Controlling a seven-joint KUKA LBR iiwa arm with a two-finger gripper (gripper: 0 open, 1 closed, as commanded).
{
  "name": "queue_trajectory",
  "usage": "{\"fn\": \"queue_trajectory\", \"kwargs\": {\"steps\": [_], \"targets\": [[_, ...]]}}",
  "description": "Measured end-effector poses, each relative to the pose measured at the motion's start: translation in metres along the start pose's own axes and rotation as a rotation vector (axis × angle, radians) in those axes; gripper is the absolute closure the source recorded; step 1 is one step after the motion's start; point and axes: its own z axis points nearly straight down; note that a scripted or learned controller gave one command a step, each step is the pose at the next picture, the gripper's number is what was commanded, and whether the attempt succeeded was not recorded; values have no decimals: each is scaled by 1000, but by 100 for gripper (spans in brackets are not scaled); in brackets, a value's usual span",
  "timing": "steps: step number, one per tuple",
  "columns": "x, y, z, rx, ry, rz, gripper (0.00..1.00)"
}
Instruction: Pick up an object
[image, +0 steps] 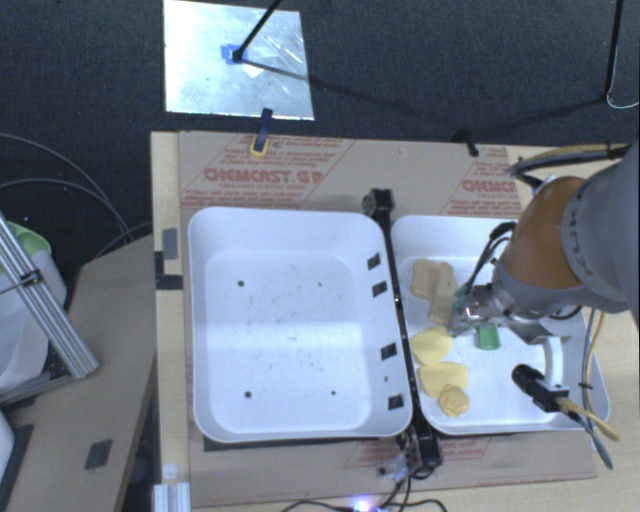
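Arm (560, 240) reaches in from the right, grey with an orange band, bent over the right bin (470, 228). Hand (468, 312) sits low inside that bin, near its middle, pointing toward the divider side. Whether the hand is clenched or released cannot be told from this angle, and nothing can be seen held in it.

Right bin contents, all toward its left half:
- tan block (432, 279), flat on the floor, just up and left of the hand, near it; contact unclear.
- green piece (488, 337), small, just beside the hand on its lower right, partly under the wrist.
- upper yellow piece (432, 347), just below and left of the hand.
- middle yellow piece (444, 377), touching or nearly touching the upper one.
- lower yellow piece (455, 402), rounder, close to the bin's near wall, touching the middle one.

The three yellow pieces run in a short slanting line down from the hand.

Left bin (290, 330): white floor with a few dark specks. Black clips (380, 289) line the edge where the two bins meet.

Both bins rest on a cardboard sheet (300, 165) with red print, laid on the worktop (165, 400). A blue clamp (262, 135) with a yellow tip sits at the sheet's far edge. Beyond it, a silver sheet (240, 60) lies on the dark floor. An aluminium frame (45, 310) stands at far left.
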Motion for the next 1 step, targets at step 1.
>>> {"fn": "queue_trajectory", "kwargs": {"steps": [1], "targets": [[0,-2,0,3,1,2,0]]}}
